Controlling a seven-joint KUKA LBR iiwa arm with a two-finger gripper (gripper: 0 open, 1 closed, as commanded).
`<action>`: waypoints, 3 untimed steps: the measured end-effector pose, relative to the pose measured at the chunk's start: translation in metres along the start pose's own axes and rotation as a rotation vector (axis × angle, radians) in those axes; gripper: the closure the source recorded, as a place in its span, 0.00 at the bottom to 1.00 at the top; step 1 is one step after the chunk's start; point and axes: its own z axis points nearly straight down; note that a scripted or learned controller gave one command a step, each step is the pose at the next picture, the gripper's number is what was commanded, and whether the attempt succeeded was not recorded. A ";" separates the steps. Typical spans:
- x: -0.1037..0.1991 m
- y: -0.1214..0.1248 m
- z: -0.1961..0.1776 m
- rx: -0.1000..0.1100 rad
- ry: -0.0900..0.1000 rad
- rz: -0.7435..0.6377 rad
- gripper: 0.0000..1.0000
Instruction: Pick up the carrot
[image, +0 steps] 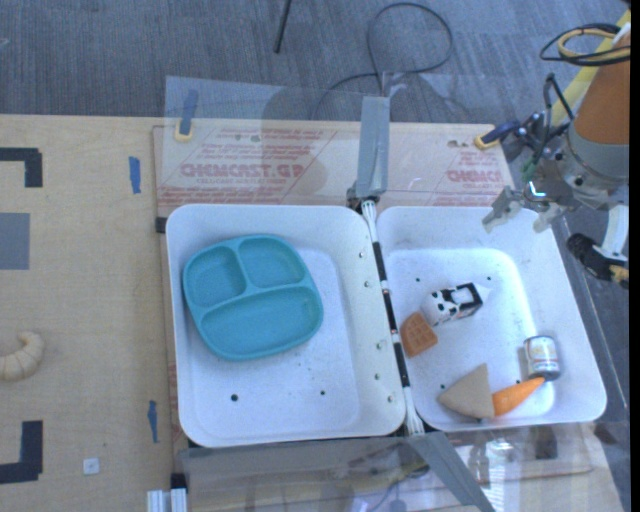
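Observation:
The orange carrot (517, 396) lies in the front right corner of the right bin (575, 300), its thick end against a tan wedge (468, 393). My gripper (522, 212) hangs over the bin's back right corner, far behind the carrot. It is open, with nothing between its two spread fingers (497, 212). The grey wrist and orange band rise above it at the right edge.
A small silver can (541, 355) stands just behind the carrot. A black-and-white toy (455, 302) and a brown cracker-like piece (418, 334) lie mid-bin. The left bin (200, 400) holds a blue divided plate (252, 295). A pale curved item (20, 357) rests on the bench at far left.

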 end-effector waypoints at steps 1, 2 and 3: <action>-0.035 -0.070 0.048 0.001 0.000 0.038 0.00; -0.009 -0.164 0.102 0.002 0.001 0.037 0.00; -0.012 -0.164 0.092 -0.001 0.000 0.043 1.00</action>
